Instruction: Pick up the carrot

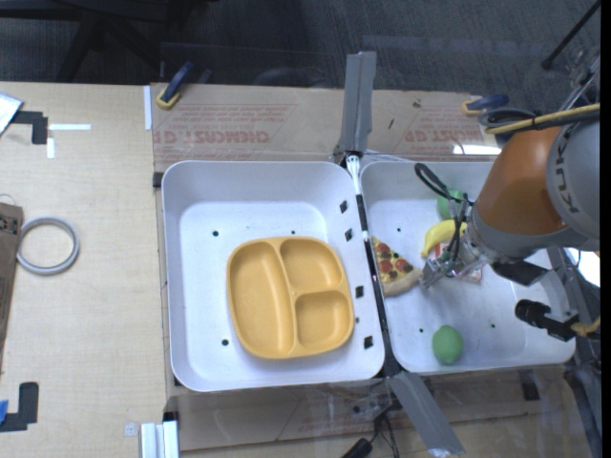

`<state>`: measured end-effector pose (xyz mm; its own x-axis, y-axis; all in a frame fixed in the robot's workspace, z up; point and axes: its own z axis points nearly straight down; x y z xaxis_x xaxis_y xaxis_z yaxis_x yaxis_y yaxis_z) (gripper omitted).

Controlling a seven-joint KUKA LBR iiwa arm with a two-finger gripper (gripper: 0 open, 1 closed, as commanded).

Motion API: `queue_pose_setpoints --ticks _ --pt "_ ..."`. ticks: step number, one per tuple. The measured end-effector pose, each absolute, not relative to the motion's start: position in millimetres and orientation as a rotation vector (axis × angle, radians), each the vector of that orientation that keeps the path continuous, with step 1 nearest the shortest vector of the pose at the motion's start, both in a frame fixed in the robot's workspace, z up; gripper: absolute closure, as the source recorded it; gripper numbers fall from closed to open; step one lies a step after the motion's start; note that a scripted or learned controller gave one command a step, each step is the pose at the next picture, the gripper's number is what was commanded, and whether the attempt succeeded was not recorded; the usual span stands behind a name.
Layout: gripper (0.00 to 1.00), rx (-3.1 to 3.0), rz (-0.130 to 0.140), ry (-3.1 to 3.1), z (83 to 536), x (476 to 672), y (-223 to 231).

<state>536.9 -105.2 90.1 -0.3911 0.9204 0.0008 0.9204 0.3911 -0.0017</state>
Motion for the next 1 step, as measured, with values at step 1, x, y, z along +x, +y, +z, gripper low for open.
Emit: queue_pose_setpoints --ticks 1 --pt "1.0 -1.738 0.003 -2.614 97.5 537.0 -106.2"
